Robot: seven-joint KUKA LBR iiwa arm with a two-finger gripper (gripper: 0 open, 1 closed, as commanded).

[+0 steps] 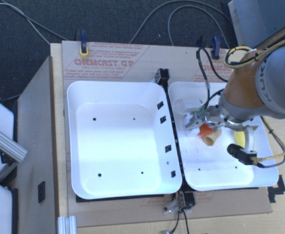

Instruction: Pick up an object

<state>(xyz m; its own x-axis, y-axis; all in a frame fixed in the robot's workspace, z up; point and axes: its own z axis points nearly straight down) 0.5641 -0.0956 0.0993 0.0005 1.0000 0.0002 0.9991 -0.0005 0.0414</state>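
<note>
The grey arm's end effector [206,118] hangs low in the right shallow white plastic bin [215,177], its opening impossible to judge. Beside it lie a small orange-red rounded piece [206,129], a tan cork-like cylinder [209,140] and a yellow block [239,138]. Bare cardboard covers the tabletop [113,57].

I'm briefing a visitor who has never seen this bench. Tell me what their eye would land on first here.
First the big grey arm with its orange band, reaching in from the right over the right bin. Under its wrist sits a small cluster of bright things: an orange-red object, a tan cylinder and a yellow piece. Beside it, the left bin shows a plain white floor.
</note>
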